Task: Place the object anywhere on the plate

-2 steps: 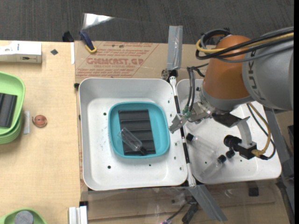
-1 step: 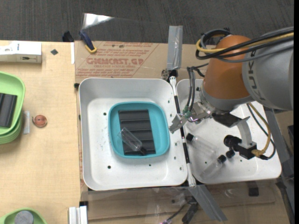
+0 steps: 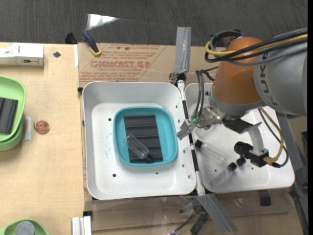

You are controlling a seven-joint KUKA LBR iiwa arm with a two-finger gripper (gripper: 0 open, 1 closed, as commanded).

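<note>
Clear tube (image 3: 137,146) already lies on blue plate (image 3: 145,136); gripper (image 3: 187,129) fingers can't be told. Next, arm prob. pulled away.

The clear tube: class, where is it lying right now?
The clear tube lies on the teal plate in the left bin, atop the black ridged insert.

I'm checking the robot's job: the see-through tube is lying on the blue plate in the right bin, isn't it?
Not quite. The camera view shows the see-through tube lying on the blue plate, but that plate sits in the left bin, not the right one.
</note>
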